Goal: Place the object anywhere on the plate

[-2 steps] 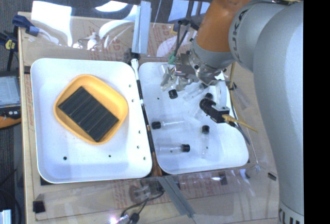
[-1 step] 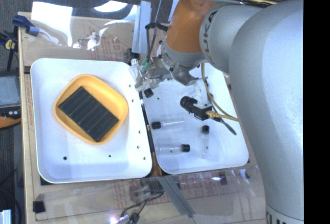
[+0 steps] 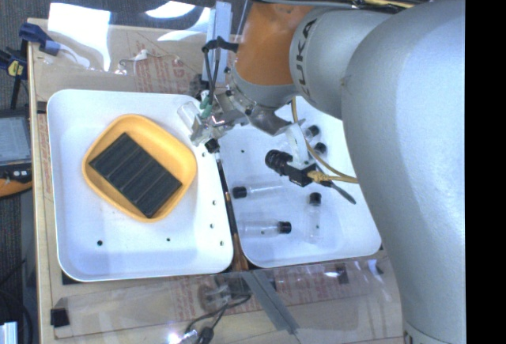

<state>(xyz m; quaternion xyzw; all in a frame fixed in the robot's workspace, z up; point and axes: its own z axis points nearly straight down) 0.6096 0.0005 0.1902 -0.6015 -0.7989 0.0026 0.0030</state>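
We see the arm (image 3: 379, 97) reaching in over the right bin (image 3: 348, 243), with its hand (image 3: 207, 125) hovering at the seam between the two bins, just beside the right edge of the plate (image 3: 107, 141). The yellow plate sits in the left bin (image 3: 134, 259), and a dark ribbed insert (image 3: 134, 171) covers its middle. Something small and clear seems to sit at the hand's tip, but we cannot tell whether it is a vial held there or part of the hand, nor whether the hand is apart or together.

Several clear vials with black caps (image 3: 265, 228) lie in the right bin, and nothing of that kind rests on the plate. We judge the task unfinished: if the hand carries a vial, a short move left over the plate and a release are left; if not, a pick is still needed.
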